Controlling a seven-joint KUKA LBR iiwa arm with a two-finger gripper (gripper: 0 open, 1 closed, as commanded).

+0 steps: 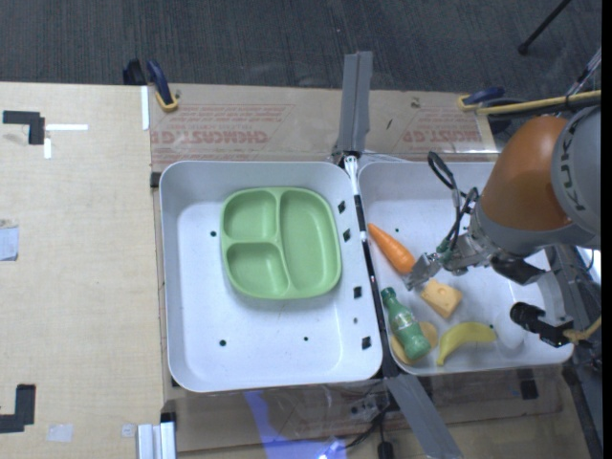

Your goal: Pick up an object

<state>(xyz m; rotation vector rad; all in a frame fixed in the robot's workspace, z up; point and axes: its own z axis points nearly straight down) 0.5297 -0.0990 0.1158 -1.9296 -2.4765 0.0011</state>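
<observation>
Orange and tapered, the carrot (391, 246) is lying in the right bin (411, 182) beside the cheese wedge (441, 298), and the tool (423, 273) is lowered between them, probably for a grasp, though its opening cannot be told.

This is a robotics lab or test cell rather than a home or kitchen. A pale wooden bench (76, 285) carries two shallow white bins (191, 352) set side by side, with a printed cardboard sheet (249, 127) held down by blue clamps (158, 82). Black tape marks (27, 124) sit on the bench top. A grey industrial arm with an orange band (521, 185) reaches in. The food in the bins is toy plastic, and dark carpet (239, 17) lies behind the bench.
</observation>
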